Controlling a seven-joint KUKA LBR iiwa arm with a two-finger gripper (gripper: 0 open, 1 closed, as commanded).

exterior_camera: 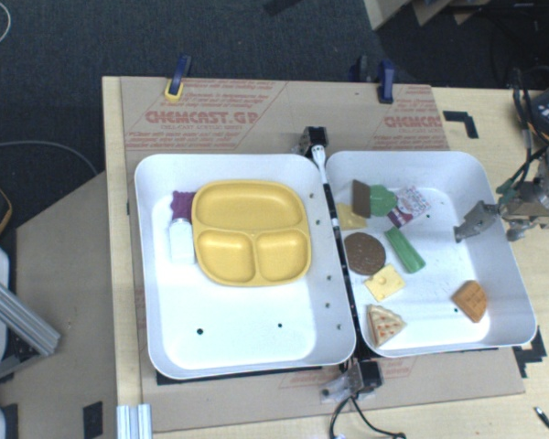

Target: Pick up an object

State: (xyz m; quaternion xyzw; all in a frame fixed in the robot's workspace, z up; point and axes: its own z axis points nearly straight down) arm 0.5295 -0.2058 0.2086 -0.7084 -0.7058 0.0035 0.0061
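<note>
My gripper [488, 221] hangs over the right edge of the right bin [439, 167], at mid height, with nothing visibly in it. The bin holds several toy foods: a brown round patty [364, 252], a green stick [404, 250], a yellow cheese piece [385, 284], a pizza slice [384, 324], an orange bread piece [471, 300], a green block [382, 199] beside a brown bar [360, 197], a pale yellow piece [350, 217], and a purple-and-white wrapper [406, 205]. The orange bread piece is nearest the gripper, below and slightly left of it.
The left bin [229, 337] holds a yellow divided plate [251, 231], with a purple item [181, 205] and a white item [180, 241] at its left. A black divider rail [334, 245] runs between the bins. Clamps [176, 82] sit on the board's far edge.
</note>
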